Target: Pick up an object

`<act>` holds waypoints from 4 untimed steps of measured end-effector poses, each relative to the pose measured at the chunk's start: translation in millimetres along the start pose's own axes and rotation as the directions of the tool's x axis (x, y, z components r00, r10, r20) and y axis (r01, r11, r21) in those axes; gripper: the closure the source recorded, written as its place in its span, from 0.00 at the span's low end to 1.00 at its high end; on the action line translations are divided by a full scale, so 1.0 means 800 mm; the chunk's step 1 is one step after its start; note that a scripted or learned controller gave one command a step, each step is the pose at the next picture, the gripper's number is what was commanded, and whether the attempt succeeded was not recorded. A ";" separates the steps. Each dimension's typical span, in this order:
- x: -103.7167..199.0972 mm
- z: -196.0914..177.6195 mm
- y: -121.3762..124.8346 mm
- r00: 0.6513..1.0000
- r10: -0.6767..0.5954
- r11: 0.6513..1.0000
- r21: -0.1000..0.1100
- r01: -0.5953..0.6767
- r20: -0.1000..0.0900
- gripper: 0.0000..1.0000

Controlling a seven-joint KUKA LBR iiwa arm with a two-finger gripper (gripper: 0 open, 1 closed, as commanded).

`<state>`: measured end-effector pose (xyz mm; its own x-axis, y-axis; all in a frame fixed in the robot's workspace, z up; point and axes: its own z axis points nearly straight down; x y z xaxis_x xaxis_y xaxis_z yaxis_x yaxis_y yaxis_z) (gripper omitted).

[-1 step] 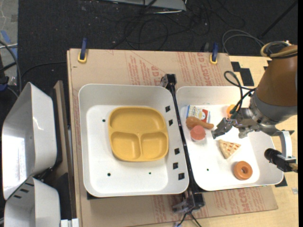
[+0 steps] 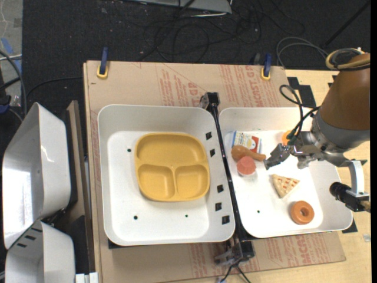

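Note:
The right bin (image 2: pixel 330 220) holds several toy foods. A small white and blue carton (image 2: pixel 244 140) lies at its back left, with a brown drumstick (image 2: pixel 247 153) in front of it and a red round piece (image 2: pixel 246 166) just below that. A tan wedge-shaped slice (image 2: pixel 284 185) lies mid-bin and a brown donut (image 2: pixel 303 212) sits near the front. My gripper (image 2: pixel 275 157) hangs over the middle of this bin, just right of the drumstick's tip and above the wedge. An orange object (image 2: pixel 287 137) peeks out behind the wrist.
The left bin (image 2: pixel 115 217) holds a yellow three-compartment plate (image 2: pixel 172 165). A black divider (image 2: pixel 222 170) separates the bins. White tubs (image 2: pixel 32 170) stand off the bench at the left. Cables run across the floor behind.

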<state>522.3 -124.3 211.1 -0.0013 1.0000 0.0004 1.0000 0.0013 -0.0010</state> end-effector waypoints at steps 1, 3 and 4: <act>0.010 0.064 0.008 1.000 0.001 1.000 0.002 -0.001 -0.001 0.00; 0.001 0.142 0.008 1.000 0.004 1.000 -0.011 -0.004 0.005 0.00; -0.003 0.125 0.012 1.000 0.008 1.000 -0.021 -0.007 0.011 1.00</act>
<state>531.5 -126.5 111.2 0.0062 0.9999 -0.0109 0.9998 -0.0060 0.0201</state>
